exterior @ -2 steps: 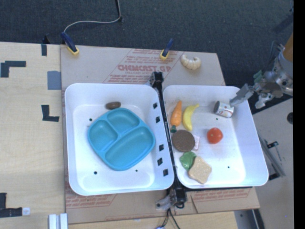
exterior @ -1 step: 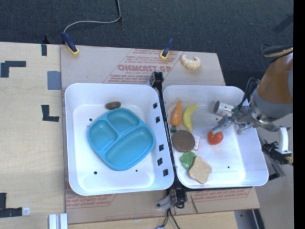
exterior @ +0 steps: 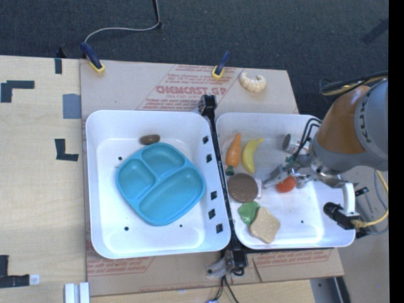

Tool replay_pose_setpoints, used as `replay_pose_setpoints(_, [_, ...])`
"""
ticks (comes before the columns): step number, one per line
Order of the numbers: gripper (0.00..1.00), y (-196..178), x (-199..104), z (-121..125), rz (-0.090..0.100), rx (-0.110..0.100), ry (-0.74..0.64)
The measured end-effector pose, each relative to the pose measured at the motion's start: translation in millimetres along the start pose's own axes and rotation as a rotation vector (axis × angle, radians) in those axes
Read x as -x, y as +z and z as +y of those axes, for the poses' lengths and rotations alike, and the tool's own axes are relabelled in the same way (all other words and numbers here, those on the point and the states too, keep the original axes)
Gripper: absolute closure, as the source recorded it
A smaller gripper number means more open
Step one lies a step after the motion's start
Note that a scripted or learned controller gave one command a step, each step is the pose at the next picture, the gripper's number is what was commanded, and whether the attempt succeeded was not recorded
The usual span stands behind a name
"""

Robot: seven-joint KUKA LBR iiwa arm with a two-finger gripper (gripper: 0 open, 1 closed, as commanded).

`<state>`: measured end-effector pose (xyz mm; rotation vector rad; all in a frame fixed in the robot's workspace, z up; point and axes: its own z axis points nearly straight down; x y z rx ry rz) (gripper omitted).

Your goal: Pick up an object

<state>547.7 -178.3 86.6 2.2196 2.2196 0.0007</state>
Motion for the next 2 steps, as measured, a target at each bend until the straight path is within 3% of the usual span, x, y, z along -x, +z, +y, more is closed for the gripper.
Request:
replay_pose_setpoints(1, [1.00,-10.1,0.9,0.6,-0.002,0.003,0.000])
replay_pose_setpoints(2, [1.00,-1.0,-63.8,27.6,0.001,0.006,-0.002])
